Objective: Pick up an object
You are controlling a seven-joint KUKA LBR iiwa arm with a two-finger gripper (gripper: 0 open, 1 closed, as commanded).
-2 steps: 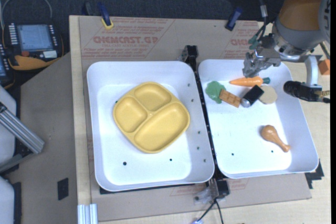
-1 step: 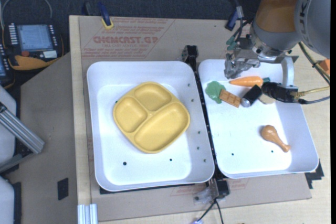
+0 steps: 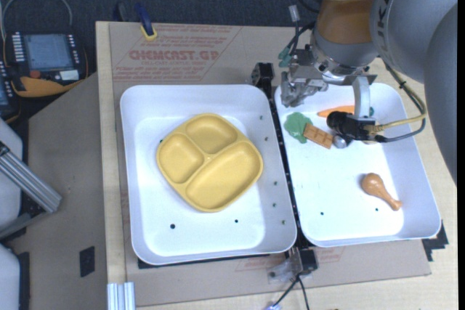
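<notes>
The grey arm's end effector (image 3: 301,92) is hanging over the far left corner of the right-hand shallow white bin (image 3: 407,225), just above a small plastic toy with a green leafy top and a ribbed orange-brown body (image 3: 309,131), and whether it is spread or shut I cannot tell. That toy is looking light, stiff and rather slick, so I would judge the ribbed body the best place to pinch across. The tan plastic drumstick toy (image 3: 380,189) is lying well apart toward the near right, while a yellow three-compartment plastic plate (image 3: 209,160) is sitting in the left-hand white bin (image 3: 142,156).
</notes>
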